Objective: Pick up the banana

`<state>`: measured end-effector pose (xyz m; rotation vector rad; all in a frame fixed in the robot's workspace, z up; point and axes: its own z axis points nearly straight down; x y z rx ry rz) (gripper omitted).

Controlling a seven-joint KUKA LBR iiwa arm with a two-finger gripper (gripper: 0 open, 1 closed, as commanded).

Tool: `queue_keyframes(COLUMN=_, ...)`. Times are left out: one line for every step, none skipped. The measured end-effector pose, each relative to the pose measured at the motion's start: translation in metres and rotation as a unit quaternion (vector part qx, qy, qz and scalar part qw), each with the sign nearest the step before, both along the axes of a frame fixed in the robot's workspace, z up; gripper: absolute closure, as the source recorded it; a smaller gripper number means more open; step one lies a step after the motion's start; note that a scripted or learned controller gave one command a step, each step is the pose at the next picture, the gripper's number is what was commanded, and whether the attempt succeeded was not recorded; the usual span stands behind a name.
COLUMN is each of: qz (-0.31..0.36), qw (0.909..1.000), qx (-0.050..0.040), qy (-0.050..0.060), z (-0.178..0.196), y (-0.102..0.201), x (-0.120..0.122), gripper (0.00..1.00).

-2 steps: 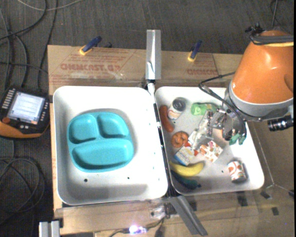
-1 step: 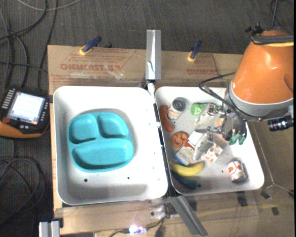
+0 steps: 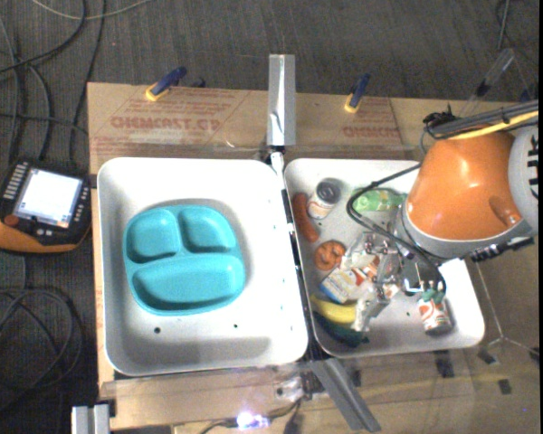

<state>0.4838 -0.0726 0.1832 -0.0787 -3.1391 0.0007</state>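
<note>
Over right bin (image 3: 475, 328): gripper (image 3: 369, 310) by curved yellow banana (image 3: 333, 312).

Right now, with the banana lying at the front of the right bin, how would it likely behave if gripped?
The banana looks curved and smooth, so it may slip or pivot. It is probably soft enough to bruise. Wedged by the bin wall and a packet, it may drag them.

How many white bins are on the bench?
2. The left bin holds a blue divided plate. The right bin holds the banana and other small things, beneath the arm.
</note>
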Motion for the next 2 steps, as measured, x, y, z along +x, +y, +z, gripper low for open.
queue_keyframes(qz=0.137, qw=0.9906, qx=0.0013, qy=-0.002, z=0.01, y=0.067, x=0.001, gripper=0.0)
queue_keyframes(qz=0.191, qw=0.9816, qx=0.0006, qy=-0.001, z=0.004, y=0.009, x=0.013, gripper=0.0)
